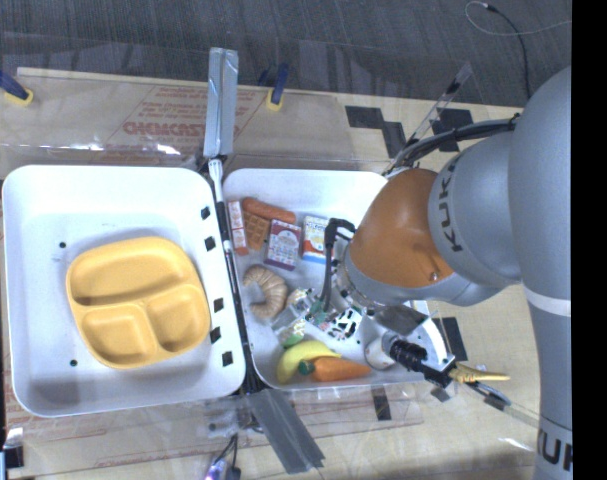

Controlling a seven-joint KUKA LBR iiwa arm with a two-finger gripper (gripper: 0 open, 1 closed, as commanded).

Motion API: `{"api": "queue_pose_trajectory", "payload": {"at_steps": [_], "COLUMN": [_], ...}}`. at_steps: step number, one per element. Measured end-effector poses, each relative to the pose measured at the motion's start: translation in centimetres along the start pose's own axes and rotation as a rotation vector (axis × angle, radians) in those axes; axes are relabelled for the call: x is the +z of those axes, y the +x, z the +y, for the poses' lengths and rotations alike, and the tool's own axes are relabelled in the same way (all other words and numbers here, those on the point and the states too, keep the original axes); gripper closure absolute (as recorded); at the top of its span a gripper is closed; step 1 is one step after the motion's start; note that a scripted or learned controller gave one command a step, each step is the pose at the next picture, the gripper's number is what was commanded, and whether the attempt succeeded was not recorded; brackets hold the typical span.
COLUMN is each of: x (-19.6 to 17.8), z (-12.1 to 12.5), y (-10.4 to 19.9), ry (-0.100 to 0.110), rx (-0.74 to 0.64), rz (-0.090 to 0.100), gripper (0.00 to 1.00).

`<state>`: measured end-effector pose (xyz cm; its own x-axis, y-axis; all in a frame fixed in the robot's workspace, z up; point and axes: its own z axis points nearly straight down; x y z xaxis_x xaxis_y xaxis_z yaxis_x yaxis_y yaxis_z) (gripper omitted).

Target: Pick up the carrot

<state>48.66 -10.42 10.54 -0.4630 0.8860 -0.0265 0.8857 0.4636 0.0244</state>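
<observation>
Below
Gripper (pixel 328 318): low in the right bin, at its middle; whether it is open or closed cannot be told, and nothing shows in its grasp.
Carrot (pixel 340 370): lies flat at the near edge of the right bin (pixel 283 180), just near of the gripper, touching the banana (pixel 298 356) on its left.
Croissant (pixel 265 290): left of the gripper.
Cartons (pixel 283 244): 2 at the far side.
Left bin (pixel 33 268): holds 1 yellow tray (pixel 135 298) of 3 compartments.

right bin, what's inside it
In the right bin: a carrot and banana at the near edge, a croissant, a sausage pack and small cartons. The arm covers the bin's right part, so anything beneath it is hidden.
</observation>
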Motion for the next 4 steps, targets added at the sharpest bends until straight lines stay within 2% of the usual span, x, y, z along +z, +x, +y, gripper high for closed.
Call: {"api": "queue_pose_trajectory", "payload": {"at_steps": [1, 2, 3, 4], "x": [0.0, -8.6, -8.6, -8.6], "z": [0.4, 2.3, 4.0, 1.5], "y": [0.1, 5.8, 9.2, 4.6], "ry": [-0.008, 0.037, 0.034, 0.037], "rx": [0.265, 0.762, 0.284, 0.642], "rz": [0.005, 0.018, 0.026, 0.019], "gripper": [0.0, 0.0, 0.0, 0.0]}}
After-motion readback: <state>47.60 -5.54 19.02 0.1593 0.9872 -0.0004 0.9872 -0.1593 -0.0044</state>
